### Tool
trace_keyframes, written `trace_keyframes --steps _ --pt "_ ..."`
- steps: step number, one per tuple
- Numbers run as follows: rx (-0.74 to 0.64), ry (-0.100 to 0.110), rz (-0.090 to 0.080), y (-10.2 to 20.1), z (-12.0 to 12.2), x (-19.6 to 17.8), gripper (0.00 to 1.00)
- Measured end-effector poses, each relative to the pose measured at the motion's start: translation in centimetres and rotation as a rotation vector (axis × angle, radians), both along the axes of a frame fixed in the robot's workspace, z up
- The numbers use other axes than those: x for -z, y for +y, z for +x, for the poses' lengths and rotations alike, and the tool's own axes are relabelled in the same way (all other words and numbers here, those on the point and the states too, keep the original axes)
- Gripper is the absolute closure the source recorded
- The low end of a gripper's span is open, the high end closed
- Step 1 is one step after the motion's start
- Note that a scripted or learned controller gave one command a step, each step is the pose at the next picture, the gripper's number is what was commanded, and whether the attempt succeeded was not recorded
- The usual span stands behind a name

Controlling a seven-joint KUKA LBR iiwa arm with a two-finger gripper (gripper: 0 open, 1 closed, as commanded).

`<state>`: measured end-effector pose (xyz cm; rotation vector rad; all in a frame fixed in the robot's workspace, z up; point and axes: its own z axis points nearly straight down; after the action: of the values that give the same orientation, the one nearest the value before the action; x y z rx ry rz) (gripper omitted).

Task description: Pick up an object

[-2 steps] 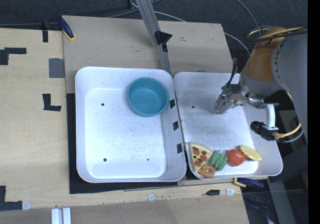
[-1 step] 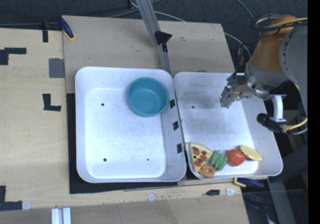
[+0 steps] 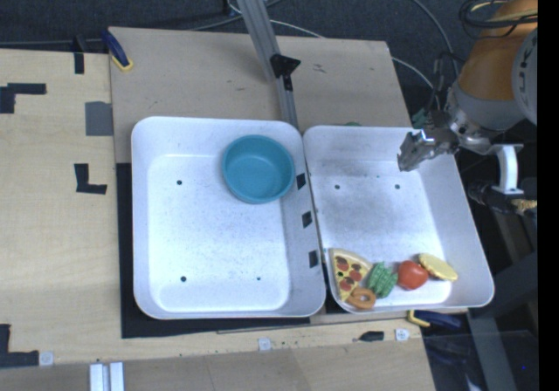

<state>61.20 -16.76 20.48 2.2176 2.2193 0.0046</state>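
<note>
The gripper (image 3: 416,154), small and blurred so its state could not be told, hung over the right bin's (image 3: 376,206) far corner, well apart from what looked like plastic toy food (image 3: 384,276) along its near edge.

Arm (image 3: 502,66) cut off by the right edge; only the orange band and wrist section in frame. Gripper (image 3: 417,152), above the right bin's (image 3: 454,197) far right corner, is too small and dark to read the fingers. Slanted metal pole (image 3: 262,27) behind that bin runs out the top edge. Green item (image 3: 381,278) in the bin's near corner, between pizza slice (image 3: 349,274) and tomato (image 3: 412,274): too small to identify.
</note>
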Motion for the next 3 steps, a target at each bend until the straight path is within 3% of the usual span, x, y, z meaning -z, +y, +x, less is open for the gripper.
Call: trace_keyframes --steps 1,3 --pt "0.000 0.001 0.000 0.6 0.5 -4.5 1.00" --pt "-0.003 0.006 0.002 10.3 1.6 -2.4 1.00"
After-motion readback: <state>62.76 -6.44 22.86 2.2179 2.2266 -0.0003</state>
